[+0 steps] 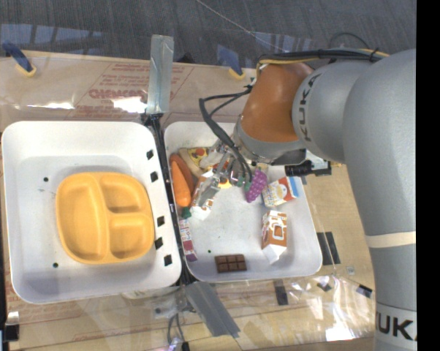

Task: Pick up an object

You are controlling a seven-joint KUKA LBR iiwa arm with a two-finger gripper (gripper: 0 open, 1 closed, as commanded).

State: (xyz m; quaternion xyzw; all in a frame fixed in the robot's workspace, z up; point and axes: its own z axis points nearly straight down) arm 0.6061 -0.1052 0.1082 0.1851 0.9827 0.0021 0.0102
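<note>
My gripper (216,175) is low in the upper left part of the right bin (308,258), under the orange wrist band. It hangs over a cluster of items. An orange carrot-like piece (180,183) lies just to its left along the bin wall. A pizza-like slice (197,154) sits at its upper left. A purple bunch of grapes (254,186) lies just to its right. Whether anything is in the gripper is hidden by the clutter.
Also in the right bin are a small red-and-white packet (279,193), a brown-and-white carton (274,235) and a chocolate bar (231,262) near the front wall. The left bin (23,269) holds a yellow divided plate (103,216). The arm covers the right side.
</note>
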